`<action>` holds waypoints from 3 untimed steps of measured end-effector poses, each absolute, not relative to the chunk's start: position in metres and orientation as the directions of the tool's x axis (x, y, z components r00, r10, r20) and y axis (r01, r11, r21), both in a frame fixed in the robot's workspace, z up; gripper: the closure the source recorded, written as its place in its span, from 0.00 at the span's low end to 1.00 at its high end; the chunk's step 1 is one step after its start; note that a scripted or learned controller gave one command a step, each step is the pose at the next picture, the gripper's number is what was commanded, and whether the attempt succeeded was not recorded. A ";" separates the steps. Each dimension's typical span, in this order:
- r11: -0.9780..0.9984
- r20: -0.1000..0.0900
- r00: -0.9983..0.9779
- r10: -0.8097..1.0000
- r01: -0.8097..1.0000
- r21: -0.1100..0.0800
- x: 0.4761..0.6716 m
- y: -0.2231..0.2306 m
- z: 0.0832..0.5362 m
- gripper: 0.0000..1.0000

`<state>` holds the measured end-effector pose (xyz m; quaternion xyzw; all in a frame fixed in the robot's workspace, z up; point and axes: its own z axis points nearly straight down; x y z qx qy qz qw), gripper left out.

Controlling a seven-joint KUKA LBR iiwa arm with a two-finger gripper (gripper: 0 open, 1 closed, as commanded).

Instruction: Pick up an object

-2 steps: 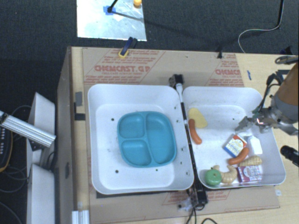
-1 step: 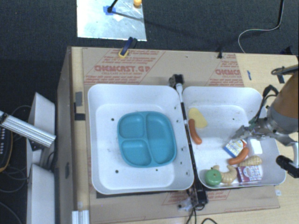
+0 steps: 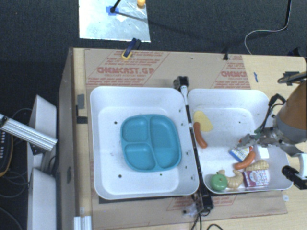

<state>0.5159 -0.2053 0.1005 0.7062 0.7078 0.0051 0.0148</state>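
Camera view: gripper (image 3: 248,140), finger state unclear, above smooth orange sausage (image 3: 244,160).

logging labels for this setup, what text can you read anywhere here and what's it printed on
"CHEMCAST GP" in red, on the brown protective sheet behind the left bin.
The same red print behind the right bin, at the sheet's right end: too faint to read surely.
Red-and-white packet and blue-and-white packet in the right bin: print too small to read.
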 end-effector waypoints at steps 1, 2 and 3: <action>0.003 -0.015 -0.003 1.000 1.000 0.031 0.517 -0.206 0.112 1.00; 0.010 -0.003 -0.010 1.000 1.000 0.028 0.518 -0.200 0.112 0.00; 0.005 -0.010 -0.005 1.000 1.000 0.026 0.512 -0.207 0.101 0.00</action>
